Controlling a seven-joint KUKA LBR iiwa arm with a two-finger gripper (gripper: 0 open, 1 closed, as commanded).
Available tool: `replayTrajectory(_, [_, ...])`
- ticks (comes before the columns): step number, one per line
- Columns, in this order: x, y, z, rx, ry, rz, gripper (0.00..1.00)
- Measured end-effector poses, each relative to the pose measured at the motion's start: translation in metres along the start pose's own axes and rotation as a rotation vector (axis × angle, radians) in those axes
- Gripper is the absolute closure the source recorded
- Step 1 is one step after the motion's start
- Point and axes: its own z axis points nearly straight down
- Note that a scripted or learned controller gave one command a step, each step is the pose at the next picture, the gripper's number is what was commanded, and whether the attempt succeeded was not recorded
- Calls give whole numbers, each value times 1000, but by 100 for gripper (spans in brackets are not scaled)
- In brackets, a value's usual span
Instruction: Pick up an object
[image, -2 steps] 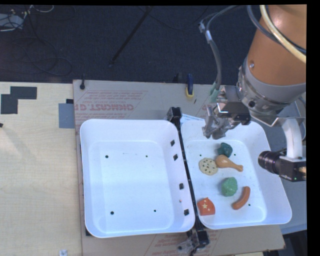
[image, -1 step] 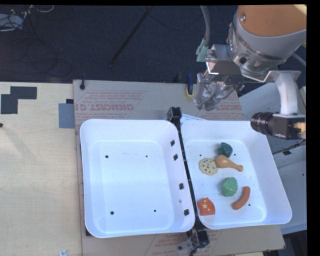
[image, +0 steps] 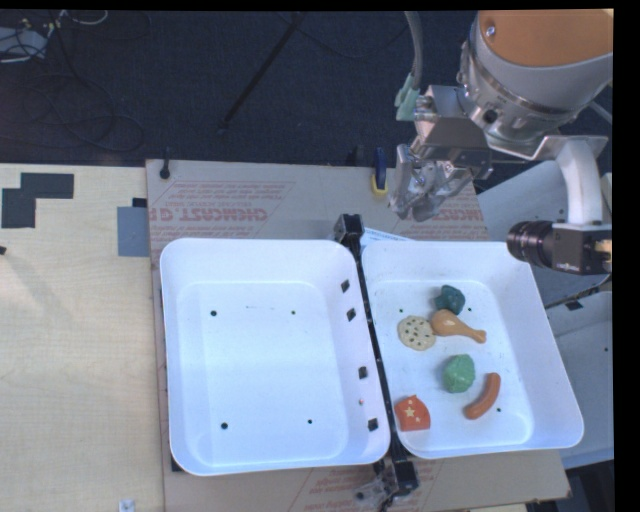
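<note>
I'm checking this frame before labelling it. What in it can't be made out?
- Gripper, camera view: fingers blurred and dark against the wrist, so open or shut is unclear.
- Arm: cut off by the top edge.
- Dark green toy in the right bin: too small to identify.
- Clamp below the bins: partly cut by the bottom edge.

Bench (image: 70, 330) bearing two white bins (image: 260, 270)

dark floor (image: 200, 80) (cables), pale wood bench (image: 70, 350)
</note>
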Motion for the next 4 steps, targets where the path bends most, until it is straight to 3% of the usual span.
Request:
replayTrajectory(1, [25, -37, 141, 13, -3, 6, 100])
replayTrajectory(2, [50, -34, 38, -14, 5, 6, 100])
replayTrajectory(3, [50, -35, 44, -3, 1, 5, 0])
replayTrajectory(4, [-39, -31, 7, -8, 1, 18, 0])
